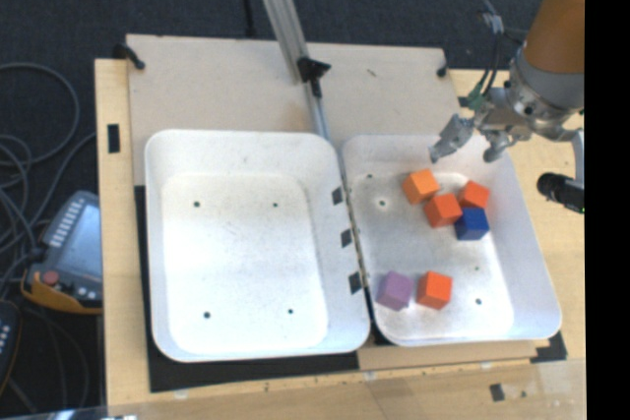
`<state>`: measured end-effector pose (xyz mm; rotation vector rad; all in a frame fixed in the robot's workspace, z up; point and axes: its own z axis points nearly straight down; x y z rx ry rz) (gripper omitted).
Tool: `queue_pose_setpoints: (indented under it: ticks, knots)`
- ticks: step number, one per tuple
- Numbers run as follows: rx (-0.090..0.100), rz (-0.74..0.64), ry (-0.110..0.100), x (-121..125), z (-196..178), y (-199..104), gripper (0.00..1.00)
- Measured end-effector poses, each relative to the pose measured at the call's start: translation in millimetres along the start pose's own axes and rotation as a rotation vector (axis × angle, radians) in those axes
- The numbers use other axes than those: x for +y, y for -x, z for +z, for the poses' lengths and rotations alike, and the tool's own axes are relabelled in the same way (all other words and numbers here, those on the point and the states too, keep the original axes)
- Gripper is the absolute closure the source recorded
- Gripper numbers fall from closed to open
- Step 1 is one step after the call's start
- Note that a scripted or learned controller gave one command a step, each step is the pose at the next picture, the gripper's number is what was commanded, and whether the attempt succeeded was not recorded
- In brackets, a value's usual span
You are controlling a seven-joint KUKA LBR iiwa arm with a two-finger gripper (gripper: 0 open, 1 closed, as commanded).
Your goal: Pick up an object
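The right bin point(512, 300) holds several small cubes. A light orange cube point(421, 185) lies near its middle, with a darker orange cube point(443, 210) touching it. Another orange cube point(475, 195) sits against a blue cube point(472, 224). Toward the front lie a purple cube point(395, 290) and an orange cube point(434, 289). My gripper point(470, 143) hangs over the bin's far right part, above and behind the cube cluster. Its two fingers point(445, 142) are spread apart with nothing between them.
The left bin point(157, 211) stands beside the right one. A slanted aluminium post point(281, 5) rises from the bench behind the bins. Cables and a handheld pendant point(69, 251) lie off the bench to the left.
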<state>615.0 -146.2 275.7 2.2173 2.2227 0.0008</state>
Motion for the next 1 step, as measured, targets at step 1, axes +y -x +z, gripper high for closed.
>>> queue_pose_setpoints:
  ticks: [1]
  knots:
    - [0.002, 0.003, -0.010, -53.3, 95.0, -11.7, 0.00]
